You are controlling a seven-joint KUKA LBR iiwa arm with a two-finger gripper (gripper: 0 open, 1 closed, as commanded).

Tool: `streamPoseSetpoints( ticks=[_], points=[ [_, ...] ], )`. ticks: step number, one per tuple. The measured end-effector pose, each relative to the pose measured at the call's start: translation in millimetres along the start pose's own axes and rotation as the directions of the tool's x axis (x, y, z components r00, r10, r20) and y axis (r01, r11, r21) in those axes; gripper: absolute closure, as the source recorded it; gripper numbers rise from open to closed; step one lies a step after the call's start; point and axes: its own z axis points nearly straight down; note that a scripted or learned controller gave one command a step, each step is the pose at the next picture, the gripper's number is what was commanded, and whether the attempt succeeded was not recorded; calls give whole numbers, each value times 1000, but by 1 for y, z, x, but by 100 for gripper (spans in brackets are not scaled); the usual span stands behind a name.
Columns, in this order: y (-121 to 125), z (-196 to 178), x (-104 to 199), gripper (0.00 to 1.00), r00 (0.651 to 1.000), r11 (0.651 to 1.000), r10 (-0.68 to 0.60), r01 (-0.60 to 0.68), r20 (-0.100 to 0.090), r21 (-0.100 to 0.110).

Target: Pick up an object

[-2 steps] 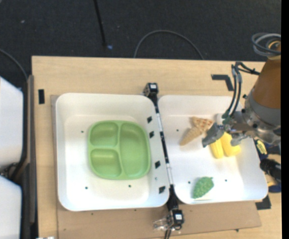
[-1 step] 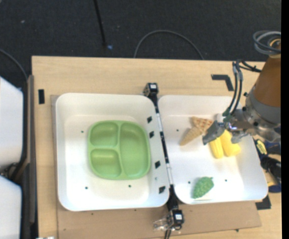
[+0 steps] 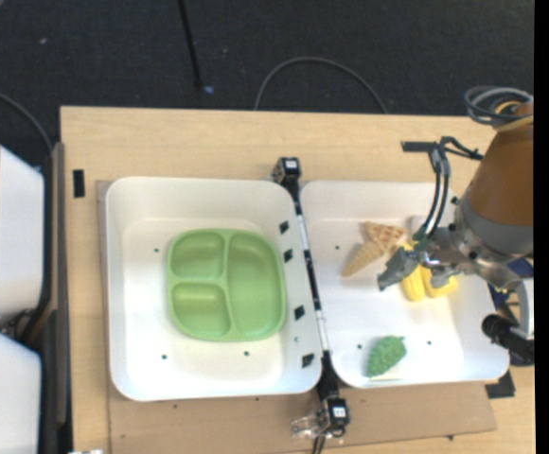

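Two shallow white bins with smooth walls and rounded corners sit side by side on a pale wooden bench (image 3: 189,130). The left bin (image 3: 132,253) holds one glossy green plastic tray (image 3: 227,284), divided into three compartments. The right bin (image 3: 341,216) holds three things: one tan, ridged cone-shaped piece (image 3: 374,244), one bumpy green clump (image 3: 386,355) near the front wall, and one yellow blocky object (image 3: 424,285). The gripper (image 3: 402,270) hangs over the yellow object; its grasp cannot be told.
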Motion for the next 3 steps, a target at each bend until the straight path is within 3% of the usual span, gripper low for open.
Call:
streamPoseSetpoints(
  ticks=[2,3],
  points=[
    [-5,106,-1,0,1000,1000,0,0,-1,3],
    [-2,92,-2,100,1000,1000,7,-7,-1,-5]
  ],
)
